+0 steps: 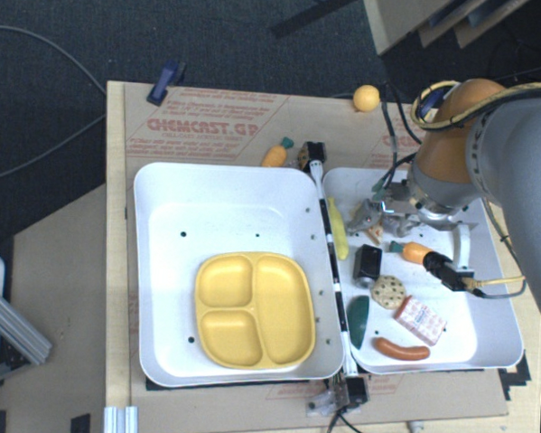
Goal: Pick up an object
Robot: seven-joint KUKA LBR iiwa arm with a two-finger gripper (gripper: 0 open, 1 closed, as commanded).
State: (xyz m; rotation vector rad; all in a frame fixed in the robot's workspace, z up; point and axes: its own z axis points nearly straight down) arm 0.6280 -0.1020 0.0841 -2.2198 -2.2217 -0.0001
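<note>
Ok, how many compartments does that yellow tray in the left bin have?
3. The yellow tray in the left bin has one compartment at upper left, one at lower left and a long one down its right side. None looks hidden.

**Right bin crowded, left bin roomy**

The left bin (162, 205) has open floor around the yellow plate (255, 307). In the right bin (491, 331) the banana (339, 237), black block (368, 262), cookie (389, 291), packet (420, 319) and sausage (403, 349) lie close together, with narrow gaps.
</note>
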